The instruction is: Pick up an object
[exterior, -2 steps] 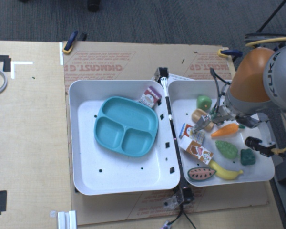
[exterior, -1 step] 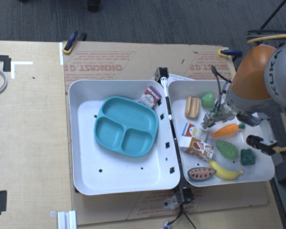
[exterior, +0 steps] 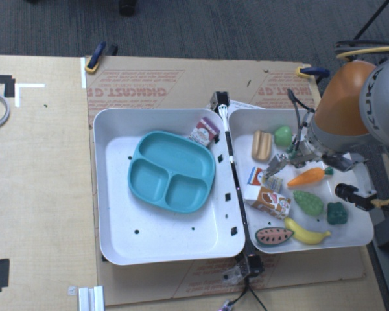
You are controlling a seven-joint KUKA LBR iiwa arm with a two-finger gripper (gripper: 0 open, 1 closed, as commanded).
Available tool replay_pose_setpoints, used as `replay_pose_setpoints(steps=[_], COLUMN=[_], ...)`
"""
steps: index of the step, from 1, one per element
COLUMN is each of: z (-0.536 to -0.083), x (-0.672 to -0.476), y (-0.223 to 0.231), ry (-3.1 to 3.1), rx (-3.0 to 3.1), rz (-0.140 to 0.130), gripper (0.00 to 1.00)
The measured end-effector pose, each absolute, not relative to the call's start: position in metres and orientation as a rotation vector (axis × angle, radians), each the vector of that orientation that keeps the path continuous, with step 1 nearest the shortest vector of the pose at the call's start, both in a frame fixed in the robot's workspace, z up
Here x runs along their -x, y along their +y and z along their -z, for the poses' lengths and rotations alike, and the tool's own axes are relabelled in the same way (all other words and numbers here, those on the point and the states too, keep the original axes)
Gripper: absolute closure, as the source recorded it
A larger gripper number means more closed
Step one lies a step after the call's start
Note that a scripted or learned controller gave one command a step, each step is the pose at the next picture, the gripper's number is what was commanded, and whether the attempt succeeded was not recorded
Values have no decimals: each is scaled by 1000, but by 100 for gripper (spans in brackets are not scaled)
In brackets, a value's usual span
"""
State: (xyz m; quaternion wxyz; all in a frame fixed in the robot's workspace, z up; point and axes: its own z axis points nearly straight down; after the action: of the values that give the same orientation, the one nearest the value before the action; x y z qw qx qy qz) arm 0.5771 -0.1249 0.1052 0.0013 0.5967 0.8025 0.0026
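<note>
**Arm low over the right bin, among the toy food**

The grey arm with its orange band (exterior: 350,99) reaches in from the right and ends low in the right-hand shallow white bin (exterior: 360,238). Its two-finger metal gripper (exterior: 277,165) points left and downward, the tips just above a small white carton with red and blue print (exterior: 255,175). Whether the pincer is parted or closed cannot be told from this angle, and nothing is plainly seen between its tips.

Around it lie the candidates for picking. An orange plastic carrot (exterior: 306,177) sits just right of the gripper. A tan bread-roll-shaped toy (exterior: 262,146) and a round light-green toy (exterior: 283,135) lie near the far wall. A brown and red printed packet (exterior: 271,201) lies just below the carton, beside a bumpy green vegetable toy (exterior: 308,203) and a small dark-green block (exterior: 337,213). A watermelon slice (exterior: 273,236) and a yellow banana (exterior: 307,232) rest at the near edge.

The left white bin (exterior: 113,238) holds a teal three-compartment plastic tray (exterior: 172,172) and a small crumpled printed wrapper (exterior: 204,132) at its far right corner.
</note>
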Motion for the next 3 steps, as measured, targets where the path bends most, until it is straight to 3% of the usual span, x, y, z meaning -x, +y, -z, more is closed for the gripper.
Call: replay_pose_setpoints(steps=[1, 2, 3], z=[-96, -106, -99], x=[-558, -558, -501], y=[-125, -125, -116], ry=[2575, 2576, 2791], rx=[-1782, -1786, -1386], rz=[-10, -11, -9], gripper=[0, 100, 100])
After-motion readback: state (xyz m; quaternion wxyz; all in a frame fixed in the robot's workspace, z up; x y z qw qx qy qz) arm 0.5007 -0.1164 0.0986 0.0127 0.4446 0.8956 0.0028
